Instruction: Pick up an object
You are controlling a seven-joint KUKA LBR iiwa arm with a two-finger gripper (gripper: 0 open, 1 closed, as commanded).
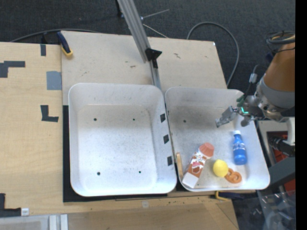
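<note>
My gripper (233,120) hangs over the back right part of the right bin (201,99), open, with nothing between its fingers (224,118). Just below it in the view lies a blue bottle (239,149) with a white cap, apart from the fingers. Near the bin's front edge sit a yellow lemon (220,167), an orange ring-shaped piece (234,177) and an orange and white bottle (197,165) lying on its side.
The left bin (76,128) stands beside the right one. A thin wooden stick (178,163) leans at the divide between the bins. A grey metal pole (136,25) crosses the bench at the back. The arm's orange band (283,71) is at the right.
</note>
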